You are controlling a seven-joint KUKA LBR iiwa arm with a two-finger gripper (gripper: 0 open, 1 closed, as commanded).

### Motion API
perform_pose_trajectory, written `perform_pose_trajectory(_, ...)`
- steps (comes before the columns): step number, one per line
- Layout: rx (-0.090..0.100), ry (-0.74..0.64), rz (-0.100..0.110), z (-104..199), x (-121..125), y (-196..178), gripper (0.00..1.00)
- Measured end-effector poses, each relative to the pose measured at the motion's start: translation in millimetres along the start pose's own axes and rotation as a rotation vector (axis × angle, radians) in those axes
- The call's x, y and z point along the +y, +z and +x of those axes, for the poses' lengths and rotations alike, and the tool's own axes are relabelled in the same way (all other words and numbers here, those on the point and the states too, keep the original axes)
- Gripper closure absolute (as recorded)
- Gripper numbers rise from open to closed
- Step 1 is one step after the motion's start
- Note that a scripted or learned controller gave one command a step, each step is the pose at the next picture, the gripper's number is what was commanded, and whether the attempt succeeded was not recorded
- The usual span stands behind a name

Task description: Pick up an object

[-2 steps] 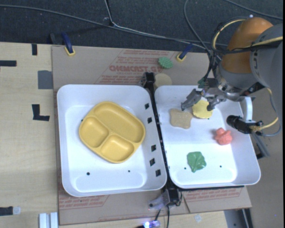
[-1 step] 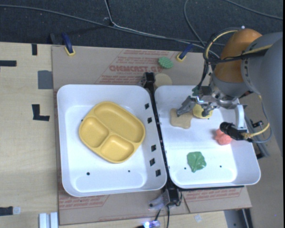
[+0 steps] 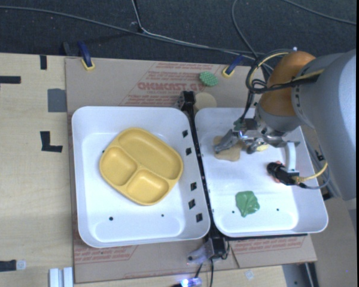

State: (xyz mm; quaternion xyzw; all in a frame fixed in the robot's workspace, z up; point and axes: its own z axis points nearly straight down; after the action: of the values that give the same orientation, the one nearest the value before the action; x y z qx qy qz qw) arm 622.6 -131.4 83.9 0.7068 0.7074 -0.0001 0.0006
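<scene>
Right-bin: gripper (image 3: 234, 143) over tan object (image 3: 229, 154) | grip state unclear | cardboard (image 3: 161, 82) red print unreadable

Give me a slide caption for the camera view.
End effector over a tan flat object in the right white bin; a yellow divided plastic plate in the left.

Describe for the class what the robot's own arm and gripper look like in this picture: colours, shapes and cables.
The arm is a thick, rounded grey body with a glossy orange band above the wrist. Below it sits the gripper, a small assembly of dark and silvery metal. Black and yellow cables loop around the wrist, and a black connector with a red part trails a yellow lead.
</scene>
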Motion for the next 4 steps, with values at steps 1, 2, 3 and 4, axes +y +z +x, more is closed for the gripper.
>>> perform_pose_trajectory(1, 0.000, -0.002, -0.008, 1, 3, -15, 1.00)
perform_pose_trajectory(2, 0.001, -0.001, -0.001, 2, -1, -77, 1.00)
perform_pose_trajectory(3, 0.000, -0.001, -0.004, 7, 6, -137, 1.00)
perform_pose_trajectory(4, 0.001, 0.000, 0.001, 8, 6, -150, 1.00)
